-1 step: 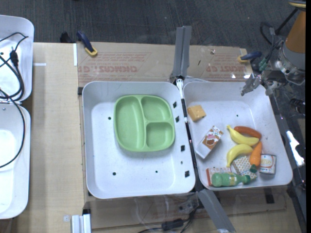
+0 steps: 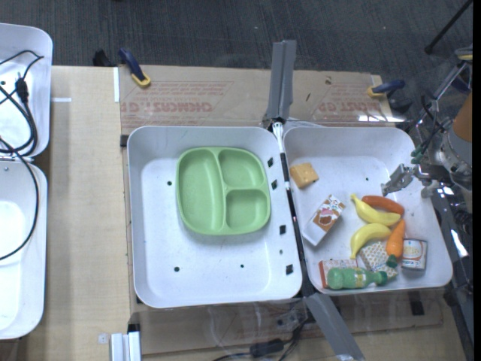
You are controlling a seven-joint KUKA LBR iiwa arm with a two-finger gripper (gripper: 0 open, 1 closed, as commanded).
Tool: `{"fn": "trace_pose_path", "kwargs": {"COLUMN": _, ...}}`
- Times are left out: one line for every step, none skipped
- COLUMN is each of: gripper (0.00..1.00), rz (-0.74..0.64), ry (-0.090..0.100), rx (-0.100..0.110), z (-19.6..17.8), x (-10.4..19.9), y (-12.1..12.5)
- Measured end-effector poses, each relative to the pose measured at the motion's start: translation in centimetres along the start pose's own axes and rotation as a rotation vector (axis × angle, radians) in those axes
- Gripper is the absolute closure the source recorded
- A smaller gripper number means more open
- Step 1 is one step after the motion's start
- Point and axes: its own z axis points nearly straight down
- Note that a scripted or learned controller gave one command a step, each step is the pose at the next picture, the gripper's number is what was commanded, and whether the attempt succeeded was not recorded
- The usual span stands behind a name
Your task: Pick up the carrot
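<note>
The carrot (image 2: 397,239) is orange with a small green top at its near end. It lies nearly upright in the view, in the right bin (image 2: 353,145) toward its right side, between a yellow banana (image 2: 367,238) and a small can (image 2: 414,254). My gripper (image 2: 403,177) hangs over the bin's right rim area, beyond the carrot and apart from it. Nothing shows in its grasp.
Packed around the carrot are a second banana (image 2: 376,213), an orange-red long piece (image 2: 383,202), a green bottle (image 2: 353,278), a patterned box (image 2: 372,256), a small carton (image 2: 327,215) and a cracker (image 2: 304,174). The left bin (image 2: 150,224) holds a green divided plate (image 2: 223,190).
</note>
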Motion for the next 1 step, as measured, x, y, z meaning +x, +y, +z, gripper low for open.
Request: {"fn": "trace_pose_path", "kwargs": {"gripper": 0.0, "rz": -0.088, "ry": 0.009, "rx": 0.0, "z": 6.58, "x": 0.87, "y": -5.02}}
